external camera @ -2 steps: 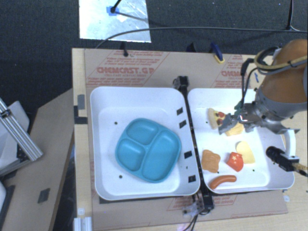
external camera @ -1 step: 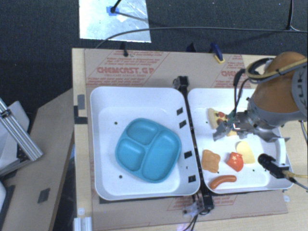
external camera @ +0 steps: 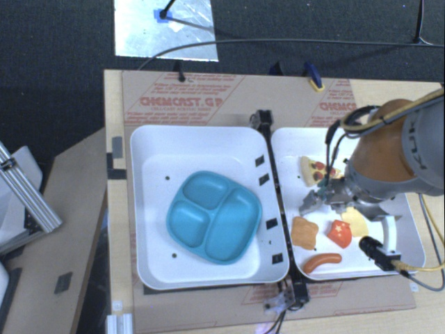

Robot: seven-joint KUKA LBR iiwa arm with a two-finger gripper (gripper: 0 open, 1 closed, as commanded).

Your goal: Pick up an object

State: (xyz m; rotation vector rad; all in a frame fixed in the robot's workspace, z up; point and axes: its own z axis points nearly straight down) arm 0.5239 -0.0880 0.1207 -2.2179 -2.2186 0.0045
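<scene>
Gripper (external camera: 321,199): finger state cannot be told. Just below it: orange block (external camera: 304,233), red strawberry (external camera: 339,234); above: pizza slice (external camera: 313,169).

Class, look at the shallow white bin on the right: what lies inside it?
Inside the right white bin lie a pizza slice, an orange bread-like piece, a red strawberry-like piece, a pale yellow wedge and a sausage. The arm covers the bin's right part.
</scene>
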